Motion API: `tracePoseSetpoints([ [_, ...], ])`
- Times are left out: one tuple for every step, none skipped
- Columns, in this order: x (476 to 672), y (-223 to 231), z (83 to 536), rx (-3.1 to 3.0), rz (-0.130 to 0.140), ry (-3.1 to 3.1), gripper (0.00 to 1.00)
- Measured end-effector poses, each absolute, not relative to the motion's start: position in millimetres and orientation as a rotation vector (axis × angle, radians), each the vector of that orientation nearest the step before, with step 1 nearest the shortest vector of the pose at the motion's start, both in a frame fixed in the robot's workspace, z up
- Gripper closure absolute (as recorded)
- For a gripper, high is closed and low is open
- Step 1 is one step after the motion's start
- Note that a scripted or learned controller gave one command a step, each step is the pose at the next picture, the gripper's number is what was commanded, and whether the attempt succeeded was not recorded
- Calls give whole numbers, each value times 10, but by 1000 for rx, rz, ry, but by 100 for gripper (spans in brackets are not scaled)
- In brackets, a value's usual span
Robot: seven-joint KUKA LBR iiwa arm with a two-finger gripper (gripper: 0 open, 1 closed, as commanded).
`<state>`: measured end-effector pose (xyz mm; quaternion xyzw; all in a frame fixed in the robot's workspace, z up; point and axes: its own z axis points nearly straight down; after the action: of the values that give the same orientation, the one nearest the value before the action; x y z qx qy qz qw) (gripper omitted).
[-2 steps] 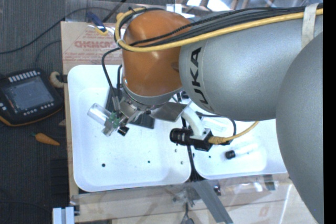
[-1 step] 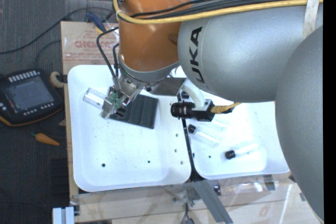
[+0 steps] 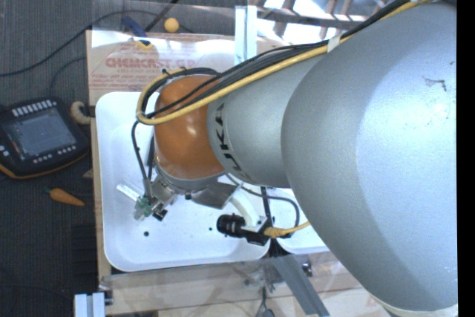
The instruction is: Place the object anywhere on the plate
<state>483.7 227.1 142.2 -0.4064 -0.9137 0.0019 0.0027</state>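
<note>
Grey KUKA arm reaches in from the right and covers most of the bench; orange band sits over the middle of the left white bin. Yellow and black cables run along the arm's top side and loop around the orange band.

Gripper hangs below the band, low over the bin floor toward the bin's near-left part. Wrist hardware and the slanted view hide the fingertips, so cannot tell whether the jaws are open or closed, or whether anything is between them. A small pale and green bit shows right at the gripper tip, too small to identify.

A black cylindrical connector on the wrist cabling sits near the bin's near edge, right of the gripper. A small dark speck lies on the bin floor just near-side of the gripper.

Plate and task object: cannot make out either; arm blocks most of both bins. Right bin shows as a sliver at its near-left corner.

Off the bins: black teach pendant on the dark floor left of the bench, an orange carrot-shaped item just below it, a small yellow ball beyond the bin's far edge.
</note>
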Motion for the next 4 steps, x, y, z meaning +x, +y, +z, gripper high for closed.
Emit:
tracePoseSetpoints([
  [4904,2270,2392,-1172,0,-2913,100],
  [5353,2265,3722,-904,1,-3011,100],
  [4839,2331,3197,-574,2,-3088,100],
  [4825,2337,2283,99,-1,-3136,100],
])
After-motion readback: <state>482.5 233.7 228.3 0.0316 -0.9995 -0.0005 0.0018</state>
